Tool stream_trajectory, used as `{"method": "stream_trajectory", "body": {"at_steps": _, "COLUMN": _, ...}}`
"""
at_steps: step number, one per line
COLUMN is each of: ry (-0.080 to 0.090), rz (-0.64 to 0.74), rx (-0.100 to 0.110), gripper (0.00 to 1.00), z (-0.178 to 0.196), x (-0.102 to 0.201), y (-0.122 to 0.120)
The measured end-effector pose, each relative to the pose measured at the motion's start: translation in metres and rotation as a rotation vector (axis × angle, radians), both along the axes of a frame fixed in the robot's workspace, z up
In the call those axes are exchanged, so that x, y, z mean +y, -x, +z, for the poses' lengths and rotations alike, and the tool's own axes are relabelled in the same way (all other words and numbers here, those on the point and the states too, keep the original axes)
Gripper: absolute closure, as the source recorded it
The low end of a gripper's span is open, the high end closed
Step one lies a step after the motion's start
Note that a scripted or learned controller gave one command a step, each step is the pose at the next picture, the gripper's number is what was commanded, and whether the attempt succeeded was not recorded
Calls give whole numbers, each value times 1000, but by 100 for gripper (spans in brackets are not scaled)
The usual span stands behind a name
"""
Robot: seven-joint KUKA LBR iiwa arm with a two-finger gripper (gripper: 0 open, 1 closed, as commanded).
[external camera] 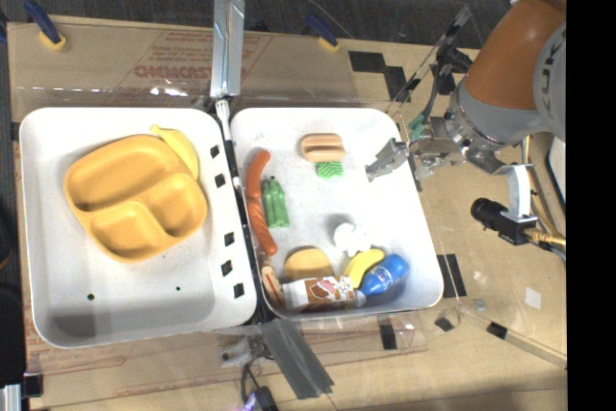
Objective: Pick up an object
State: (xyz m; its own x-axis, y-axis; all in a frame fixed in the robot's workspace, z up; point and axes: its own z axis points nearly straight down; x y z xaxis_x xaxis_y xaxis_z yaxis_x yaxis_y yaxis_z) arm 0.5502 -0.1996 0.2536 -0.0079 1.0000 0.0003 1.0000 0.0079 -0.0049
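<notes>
Camera view: pincer [387, 159] sits over the right rim of the right bin [423, 236], near that bin's far corner, its grey fingers pointing left into the bin. Nothing lies between the fingers; whether they are spread or closed cannot be told at this angle. Grey wrist and orange-banded arm [515, 53] extend up and to the right of the pincer.

Nearest to the pincer, just to its left: a toy hot dog bun [321, 146], and right below that a small green ridged piece [330, 169]. Neither touches the pincer.

Below and left of the pincer, mid-bin: a small white object [344, 232], shape unclear.

Farther left, along the bin's left wall: a long orange-red sausage [258, 199] lying lengthwise, with a green bottle-like item [275, 203] just beside it on the pincer's side.

Well below the pincer, along the bin's near wall: a tan round piece [306, 262], a yellow banana [363, 265], a blue bottle [388, 273] touching the banana, and a flat printed packet [318, 292] in front of these. All crowded together.

Farthest from the pincer, across the divider: the left bin [58, 303], holding a yellow divided tray [135, 197], with another yellow piece [178, 147] tucked at its far edge.
</notes>
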Motion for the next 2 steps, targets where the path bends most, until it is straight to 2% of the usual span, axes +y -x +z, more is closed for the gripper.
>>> {"method": "stream_trajectory", "body": {"at_steps": 1, "ry": -4, "rz": 24, "rx": 7, "gripper": 0, "z": -137, "x": 74, "y": 54}}
{"method": "stream_trajectory", "body": {"at_steps": 2, "ry": 1, "rz": -93, "rx": -14, "gripper": 0, "z": -157, "x": 86, "y": -40}}
